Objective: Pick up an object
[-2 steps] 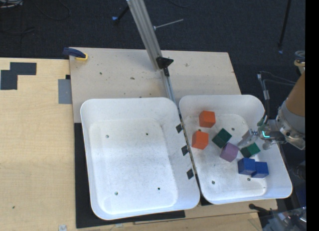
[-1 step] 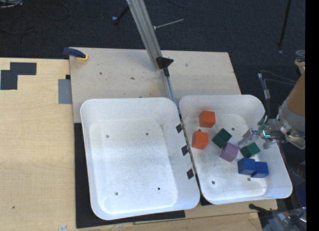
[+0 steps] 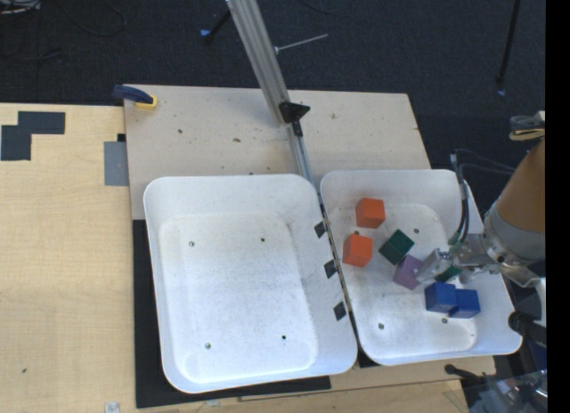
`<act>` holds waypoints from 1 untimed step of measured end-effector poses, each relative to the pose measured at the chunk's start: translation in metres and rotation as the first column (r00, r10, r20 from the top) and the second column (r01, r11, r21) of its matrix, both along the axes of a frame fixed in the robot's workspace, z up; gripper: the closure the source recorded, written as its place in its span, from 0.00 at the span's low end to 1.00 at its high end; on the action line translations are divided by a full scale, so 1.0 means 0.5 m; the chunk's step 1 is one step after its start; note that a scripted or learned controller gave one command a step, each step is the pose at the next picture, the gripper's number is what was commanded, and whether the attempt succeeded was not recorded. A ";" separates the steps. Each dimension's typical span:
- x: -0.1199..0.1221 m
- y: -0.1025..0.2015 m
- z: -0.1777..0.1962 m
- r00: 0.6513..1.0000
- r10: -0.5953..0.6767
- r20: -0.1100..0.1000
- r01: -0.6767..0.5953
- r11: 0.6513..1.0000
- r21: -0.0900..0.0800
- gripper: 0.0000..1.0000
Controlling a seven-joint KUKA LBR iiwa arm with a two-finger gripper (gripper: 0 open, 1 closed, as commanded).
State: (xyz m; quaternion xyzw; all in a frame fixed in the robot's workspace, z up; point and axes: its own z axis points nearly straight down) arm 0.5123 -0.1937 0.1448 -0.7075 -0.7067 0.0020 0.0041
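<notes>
Reaching in from the right, low over the right bin, with the gripper down among the blocks near the bin's right wall. Hard to read at this slant: small, blurred, partly masked by the wrist, so no telling whether spread, pressed together, or pinching anything. No block plainly seen between the tips.

Lying nearest: the purple block, just beside the gripper on its left, touching or nearly so. Just below the gripper, toward the near rim, the two blue blocks, pressed against each other. A little farther left and up, the green block, tilted, close against the purple one. Well apart toward the divider, the two orange blocks, one above the other.

Judging from this layout, purple as the likeliest target, sitting leftward of the tips rather than squarely under them; a small shift left probably needed before closing. Crowding by green on one side and blue on the other as the risk: a nudge rather than a clean pinch.
</notes>
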 end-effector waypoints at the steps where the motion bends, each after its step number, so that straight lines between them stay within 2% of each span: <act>1: 0.000 0.000 -0.104 1.000 -0.001 0.006 0.001 1.000 -0.002 0.00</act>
